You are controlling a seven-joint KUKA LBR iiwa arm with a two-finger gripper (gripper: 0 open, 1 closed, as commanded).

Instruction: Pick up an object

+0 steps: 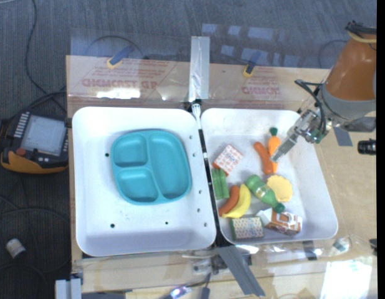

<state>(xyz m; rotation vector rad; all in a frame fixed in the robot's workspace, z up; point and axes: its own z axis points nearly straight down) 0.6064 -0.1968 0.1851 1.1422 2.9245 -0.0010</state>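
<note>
I see the arm (pixel 353 73) cut off by the right edge. The hand (pixel 286 143) is too blurred to read. The small boxes' (pixel 247 228) print at the right bin's (pixel 317 161) near end is illegible.

A divided tray (pixel 150 166) lies in the left bin (pixel 86 185), while the right bin (pixel 317 192) holds a crowded heap — a carrot (pixel 271 146) near the gripper (pixel 281 149), a banana (pixel 241 204) nearer the front.

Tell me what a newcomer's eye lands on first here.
The teal divided plate lying alone in the left bin stands out first. Next, the bright heap of toy food crowding the right bin, with the arm's pincer poised beside an orange carrot.
</note>
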